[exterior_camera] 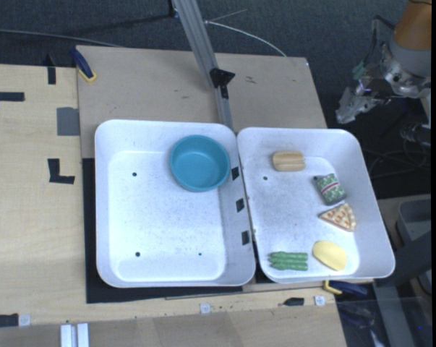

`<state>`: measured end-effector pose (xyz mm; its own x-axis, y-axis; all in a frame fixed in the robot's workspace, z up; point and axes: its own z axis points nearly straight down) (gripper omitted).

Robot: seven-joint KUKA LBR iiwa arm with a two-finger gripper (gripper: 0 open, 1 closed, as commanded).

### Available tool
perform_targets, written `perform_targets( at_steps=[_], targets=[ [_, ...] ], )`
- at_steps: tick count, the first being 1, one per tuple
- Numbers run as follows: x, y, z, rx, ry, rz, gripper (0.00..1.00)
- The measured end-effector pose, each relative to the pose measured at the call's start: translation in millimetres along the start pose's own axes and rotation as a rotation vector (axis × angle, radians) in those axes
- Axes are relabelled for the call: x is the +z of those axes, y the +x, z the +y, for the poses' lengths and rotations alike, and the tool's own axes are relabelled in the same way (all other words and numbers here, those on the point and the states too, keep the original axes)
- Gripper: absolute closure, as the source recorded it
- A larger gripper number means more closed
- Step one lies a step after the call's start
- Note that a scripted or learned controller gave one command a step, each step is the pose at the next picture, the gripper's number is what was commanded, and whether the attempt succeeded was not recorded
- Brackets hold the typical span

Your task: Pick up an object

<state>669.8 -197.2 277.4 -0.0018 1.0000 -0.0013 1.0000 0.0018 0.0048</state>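
in right bin (369, 194): tan bread roll (288, 161), oblong, lying flat.

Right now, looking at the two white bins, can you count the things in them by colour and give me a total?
Blue: 1, the bowl in the left bin.
Green: 2, the bean bundle and the small packet.
Yellow: 1, the lemon-like piece.
Tan: 1, the bread roll.
Orange: 1, the pizza slice.
Total: 6, with five in the right bin.
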Motion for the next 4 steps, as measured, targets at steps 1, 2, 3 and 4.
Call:
perform_targets(
  at_steps=[1,2,3,4],
  targets=[
    [-2.9,44.0,-23.3,-0.003,0.006,0.002,1.00],
    [-5.3,91.7,-46.3,-0.004,0.007,0.003,1.00],
    [-5.6,139.1,-70.2,-0.004,0.008,0.003,1.00],
    [-3.1,184.3,-94.2,-0.004,0.009,0.002,1.00]
  ],
)
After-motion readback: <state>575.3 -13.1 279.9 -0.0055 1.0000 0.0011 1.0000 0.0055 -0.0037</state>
